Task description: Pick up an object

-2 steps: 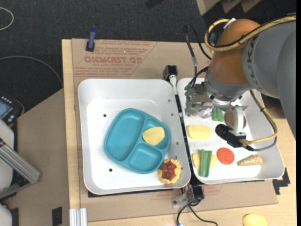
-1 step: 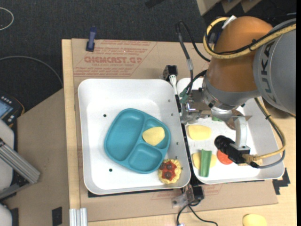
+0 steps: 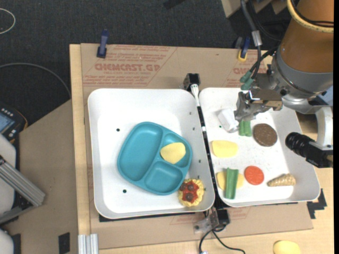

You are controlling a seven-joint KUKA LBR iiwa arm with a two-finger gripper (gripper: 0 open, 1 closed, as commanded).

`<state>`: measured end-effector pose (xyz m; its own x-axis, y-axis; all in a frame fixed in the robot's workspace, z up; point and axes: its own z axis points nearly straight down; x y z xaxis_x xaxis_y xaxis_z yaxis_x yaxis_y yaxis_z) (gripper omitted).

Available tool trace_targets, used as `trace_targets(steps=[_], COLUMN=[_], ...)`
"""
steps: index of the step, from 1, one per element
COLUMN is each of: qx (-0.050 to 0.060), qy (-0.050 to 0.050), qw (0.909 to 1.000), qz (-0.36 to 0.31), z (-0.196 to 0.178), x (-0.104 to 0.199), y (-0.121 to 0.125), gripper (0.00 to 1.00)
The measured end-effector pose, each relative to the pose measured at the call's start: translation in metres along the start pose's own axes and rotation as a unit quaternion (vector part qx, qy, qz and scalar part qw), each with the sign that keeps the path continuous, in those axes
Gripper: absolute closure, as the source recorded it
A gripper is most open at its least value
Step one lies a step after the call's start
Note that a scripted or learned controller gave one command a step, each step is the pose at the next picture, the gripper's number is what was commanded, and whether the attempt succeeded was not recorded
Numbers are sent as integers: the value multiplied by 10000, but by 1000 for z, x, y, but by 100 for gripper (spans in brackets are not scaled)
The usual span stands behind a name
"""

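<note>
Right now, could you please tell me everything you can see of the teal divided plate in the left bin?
The teal divided plate is a rounded, three-compartment dish that looks like smooth plastic. It lies flat on the floor of the left bin, turned at an angle, toward the bin's right half. A pale yellow food piece sits in its upper right compartment; the other two compartments hold nothing. A small tart with red berries lies in the bin beside its lower right edge, touching or nearly so.

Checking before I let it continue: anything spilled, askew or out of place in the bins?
One oddity: the toy tart sits on the left bin's floor against the blue plate, not in a compartment. The yellow piece lies in one. Nothing looks spilled or damaged.
</note>
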<state>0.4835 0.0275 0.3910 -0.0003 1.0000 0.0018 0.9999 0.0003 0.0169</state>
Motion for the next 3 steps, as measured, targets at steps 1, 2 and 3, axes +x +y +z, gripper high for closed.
trace_targets(steps=[1,2,3], qx=[130,-29,53], qy=[-9,-5,-15], qw=[9999,10000,10000], qz=[7,3,-12], z=[117,-110,-111], x=[10,-24,-21], y=[-7,-1,-1], gripper=[100,100,100])
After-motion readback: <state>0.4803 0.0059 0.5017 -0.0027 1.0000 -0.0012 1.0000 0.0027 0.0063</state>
